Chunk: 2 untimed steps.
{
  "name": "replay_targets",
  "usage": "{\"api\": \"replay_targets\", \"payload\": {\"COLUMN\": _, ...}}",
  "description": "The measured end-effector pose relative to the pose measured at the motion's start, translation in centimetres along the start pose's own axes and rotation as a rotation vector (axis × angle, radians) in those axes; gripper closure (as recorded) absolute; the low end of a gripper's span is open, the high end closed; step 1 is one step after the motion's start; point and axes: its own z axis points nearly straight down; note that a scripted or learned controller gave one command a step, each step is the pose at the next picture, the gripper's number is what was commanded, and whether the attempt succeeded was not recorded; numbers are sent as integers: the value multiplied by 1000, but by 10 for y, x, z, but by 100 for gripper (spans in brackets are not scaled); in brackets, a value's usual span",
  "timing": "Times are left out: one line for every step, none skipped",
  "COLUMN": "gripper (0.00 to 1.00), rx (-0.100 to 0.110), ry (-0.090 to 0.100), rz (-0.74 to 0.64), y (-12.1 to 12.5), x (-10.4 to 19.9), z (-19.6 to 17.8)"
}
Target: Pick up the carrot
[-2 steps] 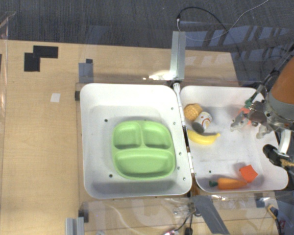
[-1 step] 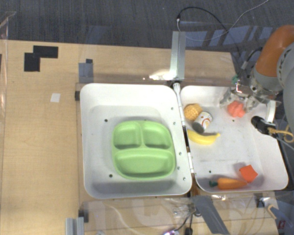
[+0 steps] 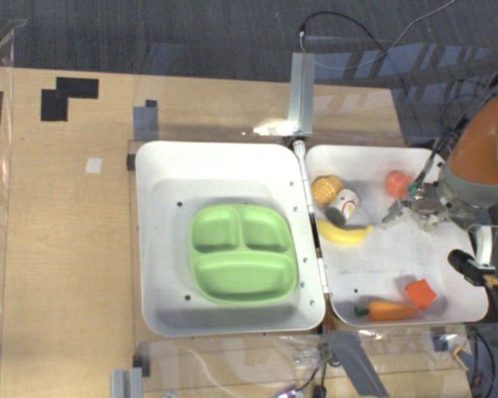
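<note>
Two white bins sit side by side on the wooden bench, touching along their inner edges. The left bin (image 3: 162, 222) has exactly one thing in it: a green divided plate (image 3: 243, 251) with three compartments, two small ones at the top and one wide one below, all of them bare. The right bin (image 3: 448, 264) is the busy one, with six items. There's one carrot (image 3: 388, 310) lying flat along the bottom wall of that bin, orange with its dark green tip pointing left. Just to its upper right is one orange block (image 3: 421, 293), close by but whether they touch is hard to say. Up near the top left of the bin there's one ear of corn (image 3: 324, 189), one small can (image 3: 343, 205) tipped over right beside it, and one banana (image 3: 344, 234) lying just under the can. One pinkish-red item (image 3: 397, 182) sits near the top wall. The gripper (image 3: 398, 210) hangs over the middle of the right bin, well apart from the carrot, with nothing pinched in it; can't really tell if the claw is spread or pressed together from this angle.
</note>
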Motion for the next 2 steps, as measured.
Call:
{"api": "replay_targets", "payload": {"gripper": 0, "rx": -3, "ry": -1, "rz": -140, "y": 52, "x": 5, "z": -78}}
{"api": "replay_targets", "payload": {"gripper": 0, "rx": 0, "ry": 0, "rz": -309, "y": 19, "x": 22, "z": -79}}
